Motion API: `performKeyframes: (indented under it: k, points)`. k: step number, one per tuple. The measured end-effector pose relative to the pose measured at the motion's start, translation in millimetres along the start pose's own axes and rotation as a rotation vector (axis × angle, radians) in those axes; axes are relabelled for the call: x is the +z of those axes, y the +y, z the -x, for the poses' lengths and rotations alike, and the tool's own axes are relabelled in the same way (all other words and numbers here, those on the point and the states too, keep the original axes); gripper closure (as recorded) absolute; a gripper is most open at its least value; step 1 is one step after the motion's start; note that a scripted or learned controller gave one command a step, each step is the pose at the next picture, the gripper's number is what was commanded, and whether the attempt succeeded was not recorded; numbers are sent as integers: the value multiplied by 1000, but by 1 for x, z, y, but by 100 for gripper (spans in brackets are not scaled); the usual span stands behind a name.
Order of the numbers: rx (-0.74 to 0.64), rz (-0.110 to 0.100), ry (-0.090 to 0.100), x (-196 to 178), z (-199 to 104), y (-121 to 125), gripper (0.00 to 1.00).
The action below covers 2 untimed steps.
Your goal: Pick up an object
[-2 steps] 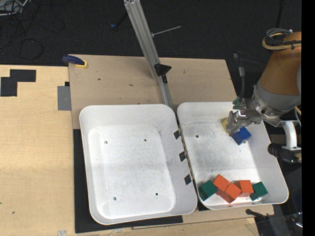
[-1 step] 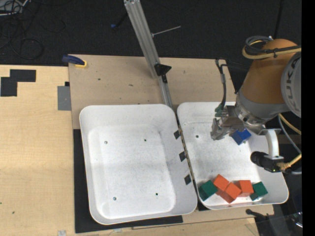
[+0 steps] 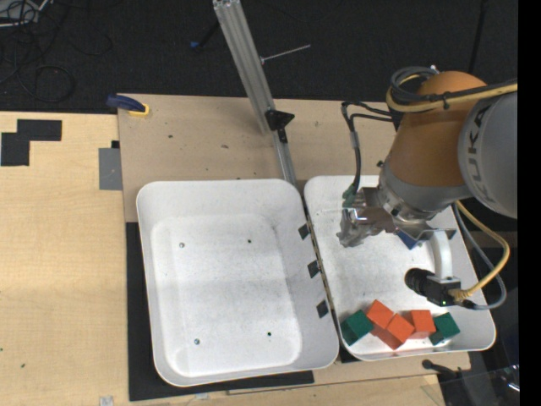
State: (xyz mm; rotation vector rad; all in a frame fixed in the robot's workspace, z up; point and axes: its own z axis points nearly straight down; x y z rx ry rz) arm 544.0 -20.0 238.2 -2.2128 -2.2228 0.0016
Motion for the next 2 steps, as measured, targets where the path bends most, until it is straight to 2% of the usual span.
performKeyframes:
  k: [2]
  points:
    - [1,-3,-1,22,-105,-8,100]
